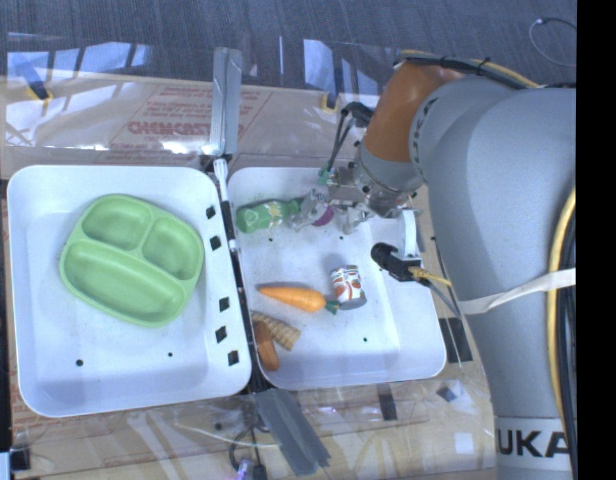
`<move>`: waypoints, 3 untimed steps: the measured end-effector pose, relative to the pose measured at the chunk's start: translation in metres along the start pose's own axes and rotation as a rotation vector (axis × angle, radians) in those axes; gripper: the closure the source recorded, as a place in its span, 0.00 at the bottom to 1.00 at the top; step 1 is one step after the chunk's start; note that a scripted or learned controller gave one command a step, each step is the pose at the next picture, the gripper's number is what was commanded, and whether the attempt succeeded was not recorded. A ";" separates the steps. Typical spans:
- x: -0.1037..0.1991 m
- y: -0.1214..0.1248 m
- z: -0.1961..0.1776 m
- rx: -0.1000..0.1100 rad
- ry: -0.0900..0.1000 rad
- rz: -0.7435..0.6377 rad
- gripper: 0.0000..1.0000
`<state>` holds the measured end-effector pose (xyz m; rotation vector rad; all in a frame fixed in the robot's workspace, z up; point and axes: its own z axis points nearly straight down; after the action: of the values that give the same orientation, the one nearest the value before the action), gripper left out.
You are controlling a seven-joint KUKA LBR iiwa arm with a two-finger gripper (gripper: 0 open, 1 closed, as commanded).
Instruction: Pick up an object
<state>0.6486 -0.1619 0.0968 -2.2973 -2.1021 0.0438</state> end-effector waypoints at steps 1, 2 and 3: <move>0.000 -0.001 -0.009 0.006 0.000 -0.004 1.00; 0.001 0.000 -0.010 0.004 0.000 -0.006 0.00; 0.001 0.000 -0.020 0.004 -0.001 -0.009 1.00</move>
<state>0.6491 -0.1607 0.1169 -2.2853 -2.1111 0.0484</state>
